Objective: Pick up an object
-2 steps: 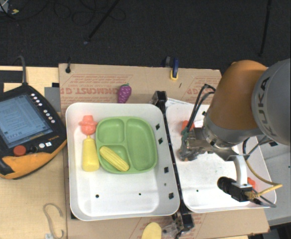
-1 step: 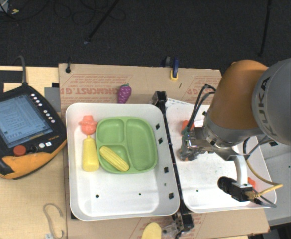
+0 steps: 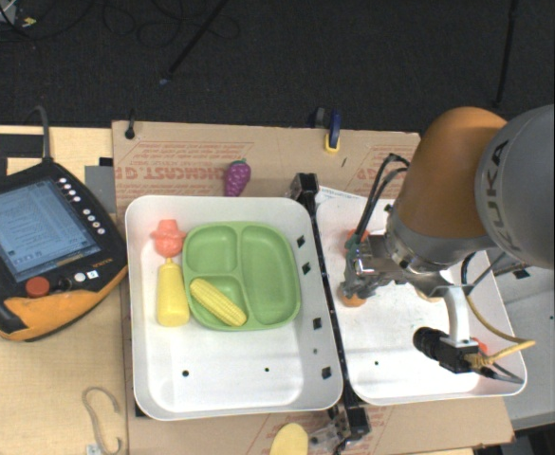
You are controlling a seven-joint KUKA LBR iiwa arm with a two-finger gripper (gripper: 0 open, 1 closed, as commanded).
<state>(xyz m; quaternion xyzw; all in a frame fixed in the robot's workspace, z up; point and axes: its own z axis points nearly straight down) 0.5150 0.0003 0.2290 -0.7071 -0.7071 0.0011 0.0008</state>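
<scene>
Chunky grey arm [image 3: 514, 197] with a big orange band [image 3: 453, 164], KUKA lettering on the side, black cables [image 3: 383, 183] looping off the wrist.

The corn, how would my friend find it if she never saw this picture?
Start at the left white bin and find the green plate with three sections in it. The corn lies tilted in the plate's lower left section. It is bumpy and sits on the plate, while the smooth yellow bottle beside it stands off the plate on the bin floor.
</scene>
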